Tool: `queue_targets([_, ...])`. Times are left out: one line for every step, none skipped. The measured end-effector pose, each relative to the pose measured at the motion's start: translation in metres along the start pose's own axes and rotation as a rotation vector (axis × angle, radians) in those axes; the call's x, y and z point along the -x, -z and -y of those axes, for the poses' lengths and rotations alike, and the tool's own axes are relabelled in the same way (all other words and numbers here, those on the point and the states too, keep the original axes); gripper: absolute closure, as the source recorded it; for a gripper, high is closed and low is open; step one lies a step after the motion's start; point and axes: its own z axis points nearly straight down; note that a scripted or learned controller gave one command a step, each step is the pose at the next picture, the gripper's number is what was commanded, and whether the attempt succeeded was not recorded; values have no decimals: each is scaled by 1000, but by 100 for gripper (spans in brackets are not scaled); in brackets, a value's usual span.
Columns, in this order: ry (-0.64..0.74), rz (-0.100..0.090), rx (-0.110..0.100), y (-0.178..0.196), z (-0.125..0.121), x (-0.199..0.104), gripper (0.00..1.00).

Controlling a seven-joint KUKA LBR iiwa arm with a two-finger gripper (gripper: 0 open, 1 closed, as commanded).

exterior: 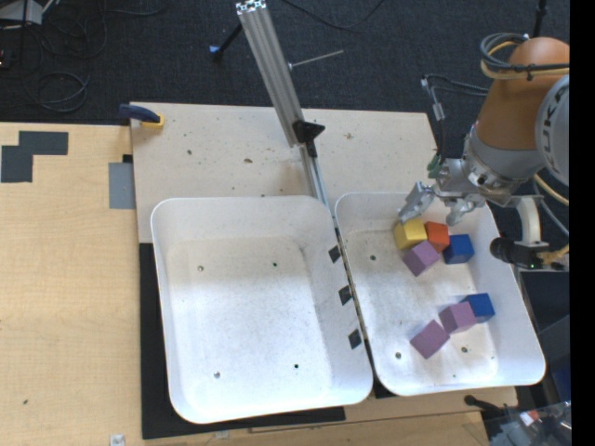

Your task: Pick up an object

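My gripper [433, 209] hangs over the far part of the right bin [400, 360], its two fingers spread open and nothing between them. Just below it sits a tight cluster: a yellow block [408, 234], an orange block [436, 233], a purple block [420, 257] and a blue block [457, 249]. The fingertips stand just above the yellow and orange blocks. Nearer the front of the same bin lie another blue block [480, 306] and two purple blocks [456, 317] [429, 338].
The left bin [186, 249] sits beside the right one, with a divider ridge [344, 291] between them. A slanted aluminium bar [274, 63] rises behind the bins. The arm's orange band [525, 91] and grey wrist fill the right side.
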Motion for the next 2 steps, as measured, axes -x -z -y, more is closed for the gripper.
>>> queue_targets([-3,-1,-2,-58,7,-8,0])
queue_targets([-6,6,23,-87,1,-6,0])
